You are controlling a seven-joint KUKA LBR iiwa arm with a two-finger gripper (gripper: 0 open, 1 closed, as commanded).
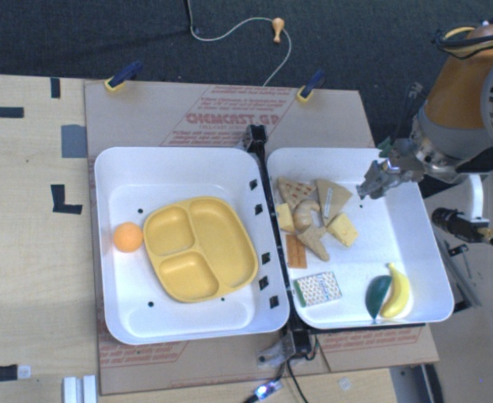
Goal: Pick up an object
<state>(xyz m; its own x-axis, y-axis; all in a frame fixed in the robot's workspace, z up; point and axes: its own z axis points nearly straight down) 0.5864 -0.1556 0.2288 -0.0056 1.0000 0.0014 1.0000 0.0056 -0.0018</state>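
Right bin [414, 250]: a yellow banana [397, 293], curved, lies at the bin's 5 o'clock corner, its long axis running roughly 12 to 6 o'clock, touching a dark green object [378, 294] on its 9 o'clock side. The pincer [370, 186] hovers over the bin's 1 o'clock area, near a heap of tan and yellow pieces [315, 215]; whether it is apart or together cannot be told.
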